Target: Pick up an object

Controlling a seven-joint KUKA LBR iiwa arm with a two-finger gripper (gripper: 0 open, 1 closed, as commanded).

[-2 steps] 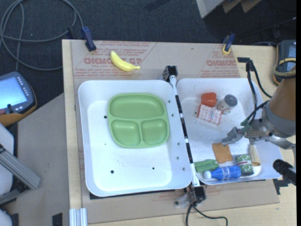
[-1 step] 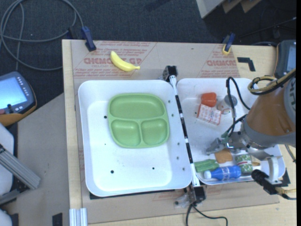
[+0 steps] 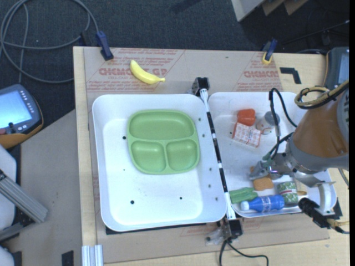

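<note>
The left bin point(image 3: 111, 148) lies open along its near edge beyond the green tray point(image 3: 163, 140), while clutter crowds the right bin point(image 3: 224, 101)'s near corner.

Right bin point(image 3: 222, 101) contents: orange block point(image 3: 246, 116) near far wall; red-and-white packet point(image 3: 246, 136) just below it; green packet point(image 3: 243, 195), blue bottle point(image 3: 266, 204), possibly a can point(image 3: 288, 190), along near wall.
</note>
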